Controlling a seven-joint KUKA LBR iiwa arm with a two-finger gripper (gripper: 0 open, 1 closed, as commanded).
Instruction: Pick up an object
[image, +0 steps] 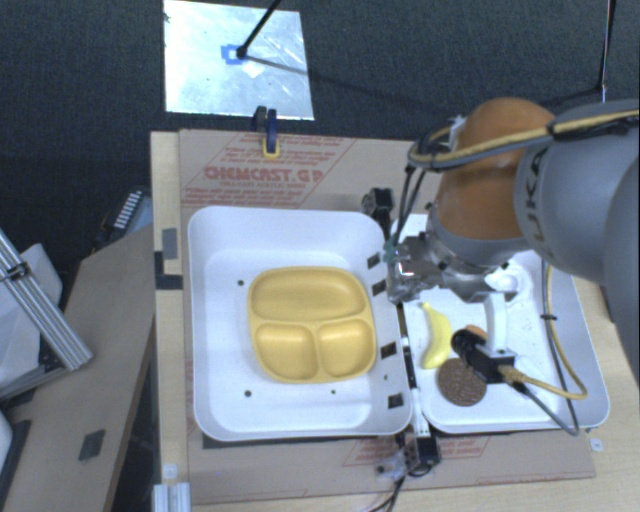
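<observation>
One fixed camera looks down slantwise (from above the bench) on both bins (205, 300).

A yellow banana (436, 338) lies lengthwise in the right bin (590, 395), near its left wall. Just right and nearer lies a flat brown round cookie (461, 382).
</observation>
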